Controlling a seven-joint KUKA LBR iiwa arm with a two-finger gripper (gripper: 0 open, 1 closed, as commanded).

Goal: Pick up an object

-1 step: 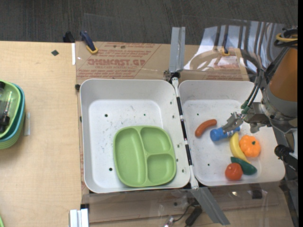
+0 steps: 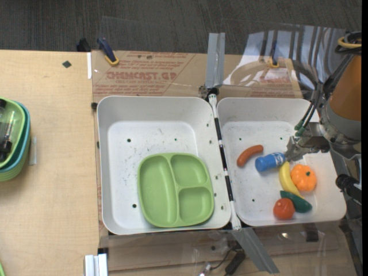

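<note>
In the right shallow white plastic bin [image 2: 253, 111], the grey two-finger gripper [image 2: 295, 149] hangs just above the blue cylindrical can [image 2: 268, 162]; I cannot tell how it is set. An orange sausage [image 2: 250, 154] lies at the can's ten o'clock, a yellow banana [image 2: 287, 180] and orange pumpkin [image 2: 304, 178] at four. The green three-compartment plastic tray [image 2: 175, 189] lies in the left white bin [image 2: 115, 154].

Gripper [image 2: 294, 148] sits in the right bin [image 2: 253, 111], touching the can [image 2: 269, 162] just left of it. Sausage [image 2: 250, 154] lies further left; banana [image 2: 287, 180] and pumpkin [image 2: 303, 178] just in front, tomato [image 2: 283, 209] nearer the front wall. Divided tray [image 2: 175, 190] lies in the left bin [image 2: 123, 154], well left of gripper
</note>
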